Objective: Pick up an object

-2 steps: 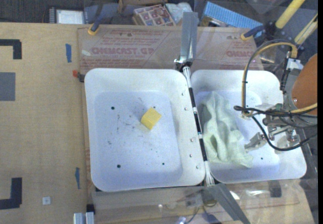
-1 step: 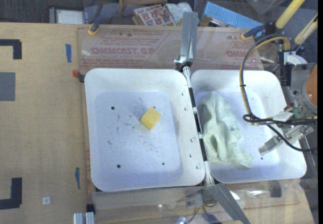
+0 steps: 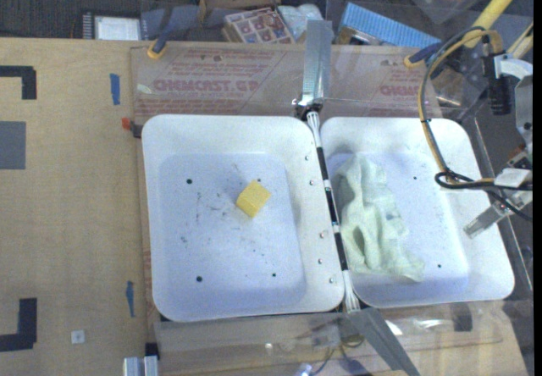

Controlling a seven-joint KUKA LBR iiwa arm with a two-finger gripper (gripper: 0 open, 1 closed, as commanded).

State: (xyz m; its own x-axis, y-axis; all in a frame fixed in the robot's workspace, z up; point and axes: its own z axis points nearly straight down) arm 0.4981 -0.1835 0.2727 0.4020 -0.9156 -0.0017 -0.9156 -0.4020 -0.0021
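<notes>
Nearest me, the near rim of the left bin [image 3: 246,312] is bare. I see a small yellow block [image 3: 252,199] lying alone near that bin's middle, set apart and easy to reach. In the right bin [image 3: 487,281], a crumpled pale green cloth [image 3: 373,222] slumps against the dividing edge. The gripper [image 3: 491,215] sits, I think, over that bin's right edge, parked off to the side; I cannot tell whether it is parted or clenched, and nothing shows in it.

Yellow block [image 3: 252,199] in left bin [image 3: 169,146], pale cloth [image 3: 373,218] in right bin [image 3: 457,154]
</notes>
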